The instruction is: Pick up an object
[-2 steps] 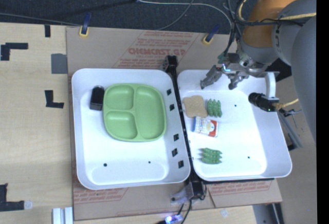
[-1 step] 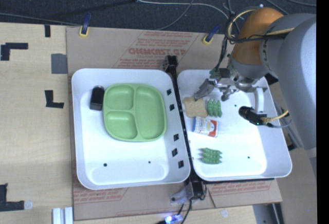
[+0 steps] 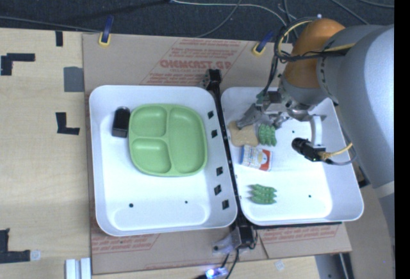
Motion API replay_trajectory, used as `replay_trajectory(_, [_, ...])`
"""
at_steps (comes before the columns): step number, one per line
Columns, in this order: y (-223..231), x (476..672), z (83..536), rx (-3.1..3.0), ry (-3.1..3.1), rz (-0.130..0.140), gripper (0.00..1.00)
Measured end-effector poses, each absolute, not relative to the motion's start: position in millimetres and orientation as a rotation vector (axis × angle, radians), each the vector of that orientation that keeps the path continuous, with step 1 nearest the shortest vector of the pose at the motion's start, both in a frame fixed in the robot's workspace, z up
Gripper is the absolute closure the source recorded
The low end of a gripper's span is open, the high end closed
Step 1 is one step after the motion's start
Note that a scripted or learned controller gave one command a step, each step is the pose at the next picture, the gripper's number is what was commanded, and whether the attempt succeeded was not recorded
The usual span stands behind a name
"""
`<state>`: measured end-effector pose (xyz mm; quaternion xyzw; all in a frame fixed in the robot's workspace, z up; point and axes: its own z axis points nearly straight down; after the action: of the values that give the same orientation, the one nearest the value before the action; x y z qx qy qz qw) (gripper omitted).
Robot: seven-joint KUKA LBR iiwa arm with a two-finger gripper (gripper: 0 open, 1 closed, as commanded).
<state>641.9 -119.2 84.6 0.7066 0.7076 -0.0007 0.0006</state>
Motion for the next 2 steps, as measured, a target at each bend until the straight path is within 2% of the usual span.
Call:
replay_trajectory(1, [-117,644.1,98,2.215,2.223,0.008,1.00])
replay_trajectory(2, [-119,639.2,160,2.218,2.220,0.004,1.00])
